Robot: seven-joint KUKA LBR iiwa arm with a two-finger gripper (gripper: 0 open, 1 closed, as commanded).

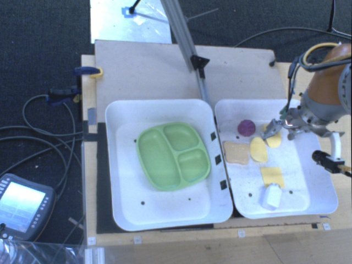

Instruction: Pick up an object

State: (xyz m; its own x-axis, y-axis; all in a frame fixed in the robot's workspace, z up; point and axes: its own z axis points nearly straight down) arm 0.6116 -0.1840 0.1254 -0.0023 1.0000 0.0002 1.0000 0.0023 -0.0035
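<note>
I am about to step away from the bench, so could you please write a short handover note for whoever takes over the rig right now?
Hand: low over the upper part of the right bin, beside a small yellow piece. Whether it is open or shut cannot be told, and nothing is seen in its grasp.
Right bin: purple ball, tan slice, yellow oval, yellow square and white block.
Left bin: green divided plate, lying flat.
Done: nothing lifted yet.
Left: grasp one thing and raise it; the small yellow piece is nearest.
</note>
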